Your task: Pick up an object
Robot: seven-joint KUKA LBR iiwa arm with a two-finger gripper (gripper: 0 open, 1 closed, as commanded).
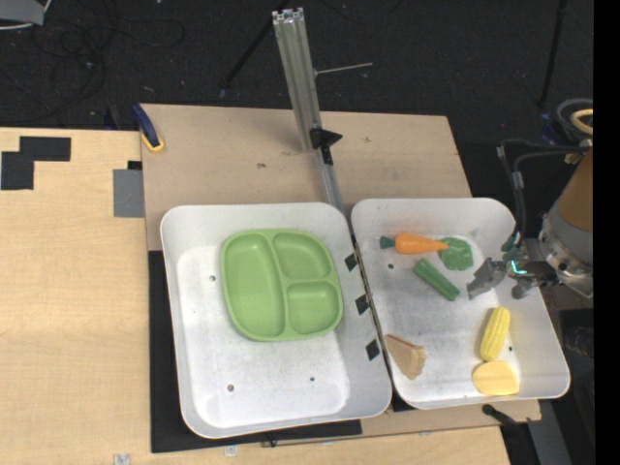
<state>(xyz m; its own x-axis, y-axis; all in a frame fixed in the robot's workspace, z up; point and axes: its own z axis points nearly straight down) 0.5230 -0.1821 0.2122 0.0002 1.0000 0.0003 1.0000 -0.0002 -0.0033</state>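
The right bin [441, 381] holds an orange carrot [420, 244], a light green leafy piece [458, 254], a dark green stick [436, 280], a yellow corn cob [494, 331], a yellow wedge [496, 379] and a tan slice [407, 356]. My gripper [502, 278] hangs over the bin's right side, just above the corn cob and to the right of the dark green stick. Its fingers are spread with nothing between them.
In the left bin [194, 356] lies a green divided plate [283, 284]. A metal post [300, 80] rises behind the bins. The arm's orange band [579, 197] is at the right edge.
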